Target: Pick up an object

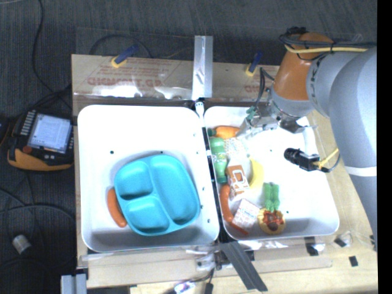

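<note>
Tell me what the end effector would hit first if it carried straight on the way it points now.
Probably the orange carrot-like toy at the top of the right bin: the end effector points toward the pile's upper end. Depth is unclear, so it might reach bare bin floor first.

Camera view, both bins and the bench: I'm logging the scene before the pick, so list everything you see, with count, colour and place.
Bins: 2, white; left bin and right bin side by side.
Divided plate: 1, light blue, three compartments, in the left bin.
Sausage-shaped toy: 1, orange, left bin, against the plate's left edge.
Toy food pile: several small pieces, orange, green, yellow, red and white, along the right bin's left side.
Clamps: 2, blue and yellow, on the board behind the bins.
Handheld pendant: 1, black and orange with a lit screen, on the floor to the left.
Arm: 1, grey with an orange band, over the right bin.
Claw: 1, near the right bin's back edge.
</note>
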You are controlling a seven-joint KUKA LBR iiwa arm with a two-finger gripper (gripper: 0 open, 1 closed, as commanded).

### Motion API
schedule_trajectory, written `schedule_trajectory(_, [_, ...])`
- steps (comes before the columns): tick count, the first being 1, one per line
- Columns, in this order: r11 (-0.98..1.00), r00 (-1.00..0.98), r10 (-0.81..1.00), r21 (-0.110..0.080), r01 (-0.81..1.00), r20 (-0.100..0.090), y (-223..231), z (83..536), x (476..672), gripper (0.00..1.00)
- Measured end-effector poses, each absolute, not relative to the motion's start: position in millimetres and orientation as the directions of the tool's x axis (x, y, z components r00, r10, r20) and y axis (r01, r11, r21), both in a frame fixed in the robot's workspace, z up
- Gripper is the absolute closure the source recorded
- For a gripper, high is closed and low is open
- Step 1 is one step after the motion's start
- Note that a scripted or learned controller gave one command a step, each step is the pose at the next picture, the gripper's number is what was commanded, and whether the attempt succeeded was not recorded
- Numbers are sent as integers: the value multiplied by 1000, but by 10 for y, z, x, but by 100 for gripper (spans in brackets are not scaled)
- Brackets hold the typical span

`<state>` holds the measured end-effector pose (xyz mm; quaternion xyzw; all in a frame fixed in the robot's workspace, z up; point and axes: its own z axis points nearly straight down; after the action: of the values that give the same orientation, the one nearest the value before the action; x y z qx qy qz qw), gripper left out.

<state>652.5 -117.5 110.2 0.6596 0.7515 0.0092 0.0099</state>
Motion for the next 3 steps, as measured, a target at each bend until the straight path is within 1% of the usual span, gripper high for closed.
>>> schedule_trajectory(1, [129,-129,992,25,991,-3,-1177,1093,6518,0])
schedule_trajectory(2, [114,-114,993,-3,993,1,-1006,1629,5717,0])
schedule_trajectory(3, [157,-157,988,-1,988,1,-917,2212,5517,0])
